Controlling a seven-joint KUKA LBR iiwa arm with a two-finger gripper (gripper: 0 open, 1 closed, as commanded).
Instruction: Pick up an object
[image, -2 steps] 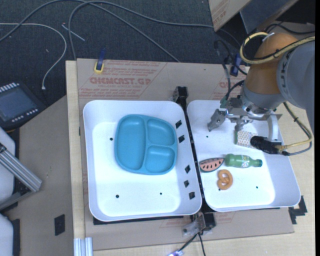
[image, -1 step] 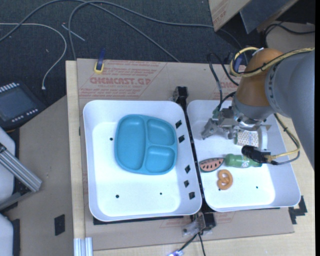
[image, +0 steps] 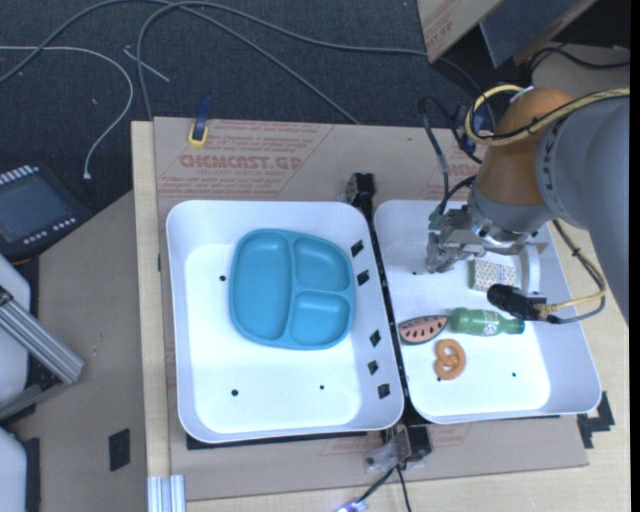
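The gripper (image: 447, 251) hung low over the right bin (image: 560, 390), its opening impossible to judge; a patterned item (image: 494, 272) lay partly hidden beneath it. Nearer lay a green bottle (image: 484, 322), watermelon slice (image: 423, 327) and pretzel (image: 450, 358). The arm (image: 560, 150) reached in from the right.

The bench (image: 120, 300) bears a brown cardboard sheet (image: 260, 160); on it two white bins sit side by side, left bin (image: 200, 400) touching right bin (image: 560, 390)
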